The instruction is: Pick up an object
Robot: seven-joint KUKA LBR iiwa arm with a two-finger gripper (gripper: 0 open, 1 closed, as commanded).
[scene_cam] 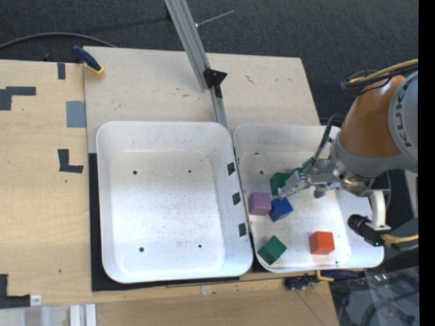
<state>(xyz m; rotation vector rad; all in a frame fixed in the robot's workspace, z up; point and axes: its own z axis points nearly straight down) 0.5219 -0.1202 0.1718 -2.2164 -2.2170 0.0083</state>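
Pale wood bench (41, 182), two white bins (109, 141), dark carpet (306, 19); gripper (289, 187) state unclear.

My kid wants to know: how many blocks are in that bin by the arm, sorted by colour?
Green blocks: 2
Purple block: 1
Blue block: 1
Orange block: 1
Total: 5, all in the right bin

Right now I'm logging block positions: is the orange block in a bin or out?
In. The orange block lies on the floor of the right bin, near its front corner.
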